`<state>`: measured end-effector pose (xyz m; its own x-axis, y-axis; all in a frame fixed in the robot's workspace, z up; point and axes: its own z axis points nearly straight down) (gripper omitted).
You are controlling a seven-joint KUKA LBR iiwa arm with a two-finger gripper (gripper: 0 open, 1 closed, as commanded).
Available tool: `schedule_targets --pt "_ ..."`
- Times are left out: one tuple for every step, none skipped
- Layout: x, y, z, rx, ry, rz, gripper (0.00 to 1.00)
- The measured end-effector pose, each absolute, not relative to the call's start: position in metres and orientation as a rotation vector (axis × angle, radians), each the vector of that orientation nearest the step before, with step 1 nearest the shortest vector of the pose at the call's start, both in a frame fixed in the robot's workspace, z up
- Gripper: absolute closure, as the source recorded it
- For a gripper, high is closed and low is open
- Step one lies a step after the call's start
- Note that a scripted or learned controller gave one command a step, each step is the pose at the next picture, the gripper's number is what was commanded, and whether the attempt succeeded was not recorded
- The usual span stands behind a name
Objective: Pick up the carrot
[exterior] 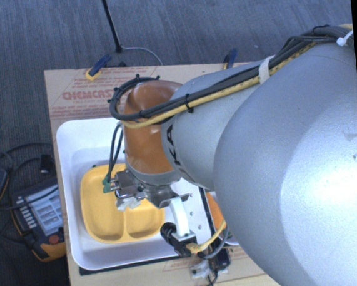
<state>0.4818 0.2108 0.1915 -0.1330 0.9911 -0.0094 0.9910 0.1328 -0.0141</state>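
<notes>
My gripper hangs low over the left white bin, just above the right part of a yellow divided tray that lies in it. The orange wrist band and the grey arm cover the middle and right of the view. A small orange patch shows past the arm at the left edge of the right bin; it may be the carrot, but most of it is hidden. Nothing can be seen held under the gripper.
The bins sit on a brown board with blue clamps at its far edge. A control pendant and cables lie on the floor to the left. A black-and-white fitting juts over the left bin's front right corner.
</notes>
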Motion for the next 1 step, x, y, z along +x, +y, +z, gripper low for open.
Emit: schedule_targets --pt "0.4818 0.2106 0.2006 -2.066 -2.363 0.031 1.00"
